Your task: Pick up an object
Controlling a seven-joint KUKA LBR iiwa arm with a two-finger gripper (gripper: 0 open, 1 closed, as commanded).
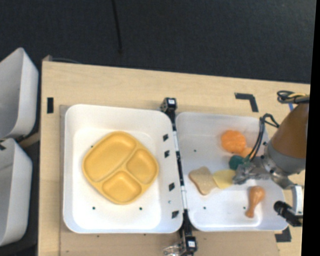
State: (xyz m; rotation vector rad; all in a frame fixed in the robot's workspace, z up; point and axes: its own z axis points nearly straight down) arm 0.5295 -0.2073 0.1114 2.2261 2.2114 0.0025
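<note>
The robot arm (289, 141) reaches in from the right and hangs low over the right bin (214, 131). Its hand (241, 173) is down among the toy foods, close to a pale yellow piece (222, 179) and a small dark green thing (236, 162). The hand is small and dark here, so it is too hard to tell how it is set, and nothing can be seen caught in it. Next to the yellow piece lies a tan slice of toy bread (202, 180), and the two look like they touch. An orange toy (234, 140) sits further back in the same bin, and a toy chicken leg (254, 201) lies near the front, a little apart from the hand. The left bin (72, 200) holds a yellow plate (120, 166) with three parts. Both bins sit side by side on the table (114, 87). The job looks only part done: the arm is down by the toys, but no toy is lifted up yet. All of them lie flat in the bin. What is left is to grab one toy and raise it
</note>
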